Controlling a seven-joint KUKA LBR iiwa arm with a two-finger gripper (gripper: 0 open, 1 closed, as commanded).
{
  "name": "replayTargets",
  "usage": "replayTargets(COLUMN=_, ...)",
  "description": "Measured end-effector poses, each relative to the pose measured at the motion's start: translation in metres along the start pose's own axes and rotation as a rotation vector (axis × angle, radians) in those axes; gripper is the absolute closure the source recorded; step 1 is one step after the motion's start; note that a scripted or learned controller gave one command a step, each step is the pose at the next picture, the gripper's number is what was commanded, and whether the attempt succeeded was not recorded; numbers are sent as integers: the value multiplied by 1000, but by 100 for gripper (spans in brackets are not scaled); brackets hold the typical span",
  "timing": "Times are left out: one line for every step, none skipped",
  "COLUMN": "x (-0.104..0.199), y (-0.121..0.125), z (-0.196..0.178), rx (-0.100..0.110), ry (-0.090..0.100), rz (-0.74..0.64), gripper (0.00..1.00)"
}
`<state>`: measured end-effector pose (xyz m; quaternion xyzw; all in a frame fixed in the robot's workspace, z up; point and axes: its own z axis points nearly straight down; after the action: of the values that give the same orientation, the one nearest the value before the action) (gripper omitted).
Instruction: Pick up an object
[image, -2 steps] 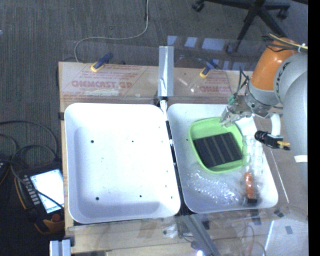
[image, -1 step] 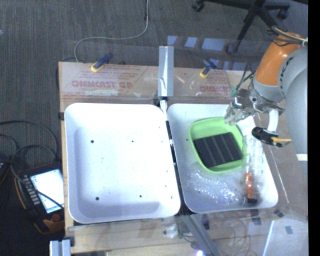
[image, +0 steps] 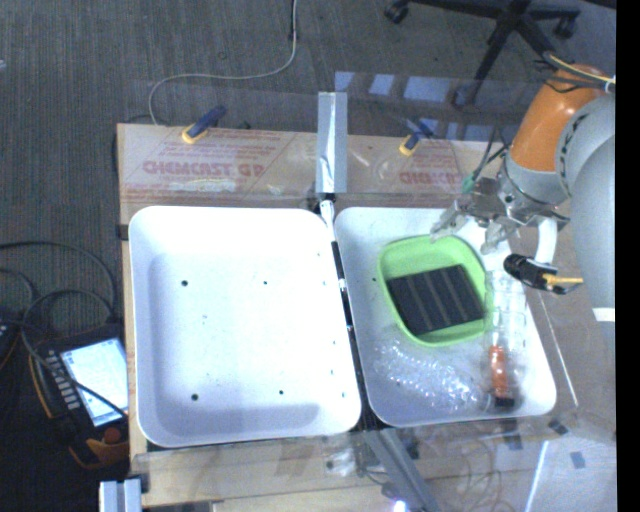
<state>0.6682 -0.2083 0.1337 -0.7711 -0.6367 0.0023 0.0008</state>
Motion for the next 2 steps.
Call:
replayTargets(x=-8, y=-23, z=41, rx=-20, ry=8, rz=-132, gripper=0)
replayTargets(x=-10, y=-21, z=32, rx=-26, ry=2, rz=-131, gripper=100)
